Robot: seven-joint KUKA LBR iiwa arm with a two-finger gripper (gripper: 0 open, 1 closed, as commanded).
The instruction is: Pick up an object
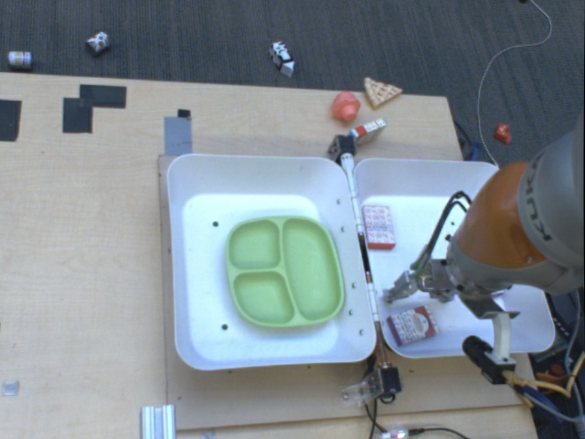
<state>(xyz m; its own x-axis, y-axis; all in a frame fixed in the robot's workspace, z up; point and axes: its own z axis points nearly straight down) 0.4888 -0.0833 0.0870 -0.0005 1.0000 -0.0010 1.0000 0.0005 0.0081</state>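
My gripper [399,290] hangs low over the right bin [512,210], near its left side, at the end of the grey arm with the orange band [498,227]. Just below it lies a small red and white packet [411,325], close to the bin's front wall and apart from the gripper. A pink and red box [377,226] lies flat farther back in the same bin, next to the divider. Nothing shows held by the gripper.
The left bin [196,273] holds a green three-compartment plate [284,272]. Behind the bins on the bench lie a red ball [345,106], a pizza-slice toy [382,91] and a small tube [370,130]. Cables run along the right bin's front and right side.
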